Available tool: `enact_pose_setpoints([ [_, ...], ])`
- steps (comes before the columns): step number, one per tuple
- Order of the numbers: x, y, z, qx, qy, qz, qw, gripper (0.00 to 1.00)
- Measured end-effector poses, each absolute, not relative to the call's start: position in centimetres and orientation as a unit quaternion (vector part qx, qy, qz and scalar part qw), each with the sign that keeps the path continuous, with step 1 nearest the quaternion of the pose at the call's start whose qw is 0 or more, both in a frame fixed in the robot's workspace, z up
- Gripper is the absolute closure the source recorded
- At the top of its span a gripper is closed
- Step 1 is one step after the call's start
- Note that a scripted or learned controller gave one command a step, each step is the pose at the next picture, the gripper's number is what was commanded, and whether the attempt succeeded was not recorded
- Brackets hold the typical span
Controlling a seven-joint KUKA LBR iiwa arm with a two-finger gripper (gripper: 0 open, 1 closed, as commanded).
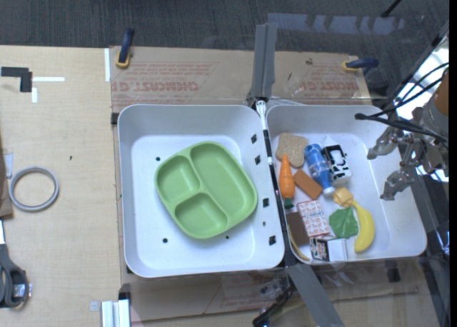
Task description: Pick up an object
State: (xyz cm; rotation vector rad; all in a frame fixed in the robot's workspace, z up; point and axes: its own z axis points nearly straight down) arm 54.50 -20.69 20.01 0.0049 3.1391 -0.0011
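A roll of tape [32, 188] lies on the surface at far left. The left bin [136, 197] holds a green divided plate [206, 190]. In the right bin [400, 243], a carrot [286, 178], blue bottle [316, 166] and banana [365, 229] lie clustered. My tool [391, 168] hangs open over that bin's right side, gripping nothing.
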Motion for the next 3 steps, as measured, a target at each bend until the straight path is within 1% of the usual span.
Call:
enact_pose_setpoints([
  [1, 51.9, -20.0, 9.4, 0.135, 0.991, 0.0001, 0.0, 0.0],
  [2, 52.1, -19.8, 10.4, 0.133, 0.991, -0.0006, 0.003, 1.0],
  [3, 51.7, -13.7, 19.7, 0.075, 0.997, -0.0002, 0.002, 1.0],
])
